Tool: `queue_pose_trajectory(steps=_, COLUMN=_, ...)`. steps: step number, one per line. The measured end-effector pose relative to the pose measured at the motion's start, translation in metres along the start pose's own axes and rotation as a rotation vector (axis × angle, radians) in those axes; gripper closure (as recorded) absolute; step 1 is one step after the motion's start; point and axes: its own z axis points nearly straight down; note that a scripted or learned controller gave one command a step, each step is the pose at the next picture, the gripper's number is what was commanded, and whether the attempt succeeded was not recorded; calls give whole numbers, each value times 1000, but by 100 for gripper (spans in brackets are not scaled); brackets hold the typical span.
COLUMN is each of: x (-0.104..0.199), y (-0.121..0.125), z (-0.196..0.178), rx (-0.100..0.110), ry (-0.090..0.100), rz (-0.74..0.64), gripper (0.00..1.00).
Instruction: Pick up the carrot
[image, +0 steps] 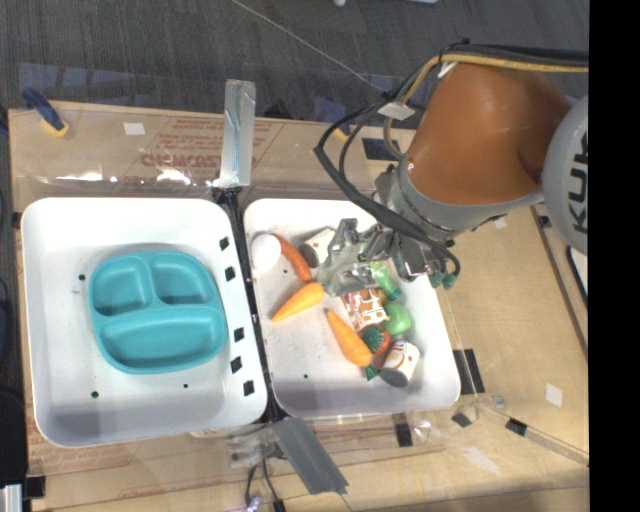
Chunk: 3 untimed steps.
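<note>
Metal fingers hang over the right bin; their spread cannot be made out. Three orange carrot-like pieces lie there: one just near-left of the fingers, one far-left, one nearer. One teal tray occupies the left bin.

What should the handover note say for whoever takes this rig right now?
Gripper: over the right bin, among the toys; whether it is open or shut cannot be told, and nothing is seen held.
Carrots: three orange carrot-like pieces lie in the right bin: one at the middle, just left of the gripper, one lower down, one near the white egg.
Left bin: holds the teal tray.
Done: arm is in over the right bin.
Left: grasp a carrot and lift it.
</note>
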Motion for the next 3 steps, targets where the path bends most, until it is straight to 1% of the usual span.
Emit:
queue_pose_trajectory(steps=1, x=18, y=-15, z=-18, rx=-11, ry=12, rz=-535, gripper=100)
queue_pose_trajectory(steps=2, x=2, y=-6, z=33, rx=-20, ry=14, rz=-1086, gripper=100)
queue_pose_trajectory(steps=3, x=0, y=-5, z=22, rx=-18, ry=12, rz=-1092, gripper=100)
